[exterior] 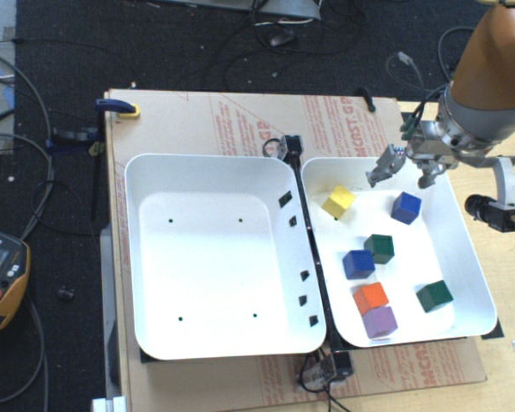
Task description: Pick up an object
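Camera view: claw (407, 173) spread open and holding nothing above the right bin's (472, 260) far rim, just beyond blue cube (406, 208).

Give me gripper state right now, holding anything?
Gripper: open, fingers spread, nothing between them; it hangs above the right bin, near the blue cube.

At the upper right of your frame, the arm (491, 63) shows a rounded orange band above a grey metal wrist.
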`<state>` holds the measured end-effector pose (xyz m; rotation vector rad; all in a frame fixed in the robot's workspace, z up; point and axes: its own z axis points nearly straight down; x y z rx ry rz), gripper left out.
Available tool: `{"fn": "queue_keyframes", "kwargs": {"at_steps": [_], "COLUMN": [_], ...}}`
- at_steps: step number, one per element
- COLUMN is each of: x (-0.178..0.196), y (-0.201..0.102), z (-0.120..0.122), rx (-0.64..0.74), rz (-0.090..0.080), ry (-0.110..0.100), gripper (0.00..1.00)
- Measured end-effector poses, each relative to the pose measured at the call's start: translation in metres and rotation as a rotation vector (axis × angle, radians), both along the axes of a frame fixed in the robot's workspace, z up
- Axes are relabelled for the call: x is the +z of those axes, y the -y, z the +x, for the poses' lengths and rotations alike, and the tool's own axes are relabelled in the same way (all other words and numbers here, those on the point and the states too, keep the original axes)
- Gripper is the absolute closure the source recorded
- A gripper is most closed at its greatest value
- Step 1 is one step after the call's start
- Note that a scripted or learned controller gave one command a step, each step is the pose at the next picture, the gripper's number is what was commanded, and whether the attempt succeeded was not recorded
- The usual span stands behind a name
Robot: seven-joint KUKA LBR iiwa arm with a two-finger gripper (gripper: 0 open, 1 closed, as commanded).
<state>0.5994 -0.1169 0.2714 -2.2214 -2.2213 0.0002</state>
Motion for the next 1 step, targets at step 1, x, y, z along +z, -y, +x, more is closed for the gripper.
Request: {"fn": "queue_keyframes", "kwargs": {"at_steps": [1], "x": [-0.1775], "y": [0.0094], "z": [0.0198], "rx": [-0.001], "rz": [0.002], "ry": [-0.014], "gripper": [0.0]}}
